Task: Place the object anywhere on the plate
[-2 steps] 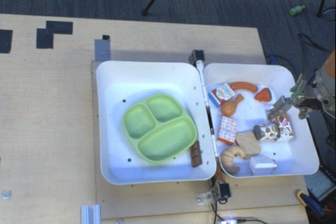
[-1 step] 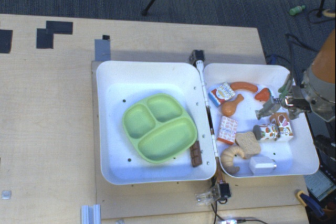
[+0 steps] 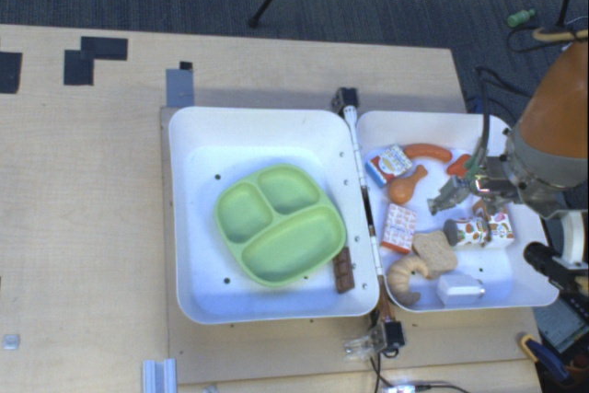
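Pale wooden bench (image 3: pixel 83 198), two white bins: the green plate (image 3: pixel 281 224) waits bare on the left; the tool (image 3: pixel 453 194) hovers spread over toy food, by the drumstick (image 3: pixel 405 184) — light, slick plastic, best pinched at its narrow shank.

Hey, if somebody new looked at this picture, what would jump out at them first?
Probably the green divided plate, alone in the left bin. Next, the clutter of toy food in the right bin, including a croissant and a drumstick, with the end effector hovering over it.
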Robot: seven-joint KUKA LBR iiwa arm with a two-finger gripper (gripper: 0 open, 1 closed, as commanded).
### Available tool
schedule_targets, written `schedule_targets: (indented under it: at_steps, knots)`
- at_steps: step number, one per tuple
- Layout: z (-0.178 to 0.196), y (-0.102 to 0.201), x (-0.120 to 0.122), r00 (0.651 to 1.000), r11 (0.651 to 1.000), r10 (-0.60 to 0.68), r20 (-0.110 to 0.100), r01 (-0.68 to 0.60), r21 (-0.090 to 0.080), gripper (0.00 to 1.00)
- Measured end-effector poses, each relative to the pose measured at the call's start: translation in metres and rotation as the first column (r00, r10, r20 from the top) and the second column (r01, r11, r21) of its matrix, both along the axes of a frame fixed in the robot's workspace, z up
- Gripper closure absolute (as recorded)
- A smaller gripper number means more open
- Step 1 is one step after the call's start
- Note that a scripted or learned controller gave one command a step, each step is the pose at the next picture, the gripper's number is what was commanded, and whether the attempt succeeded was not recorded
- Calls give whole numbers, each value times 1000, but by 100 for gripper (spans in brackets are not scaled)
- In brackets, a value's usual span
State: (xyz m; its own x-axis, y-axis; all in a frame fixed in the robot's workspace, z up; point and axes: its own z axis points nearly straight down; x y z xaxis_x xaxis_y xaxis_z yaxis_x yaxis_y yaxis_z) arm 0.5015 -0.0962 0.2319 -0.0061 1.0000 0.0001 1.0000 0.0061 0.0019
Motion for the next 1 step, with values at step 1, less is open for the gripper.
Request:
schedule_targets:
  at_steps: [1]
  knots:
    - [-17, 30, -14, 1000, 1000, -1, 0, 1, 0, 0]
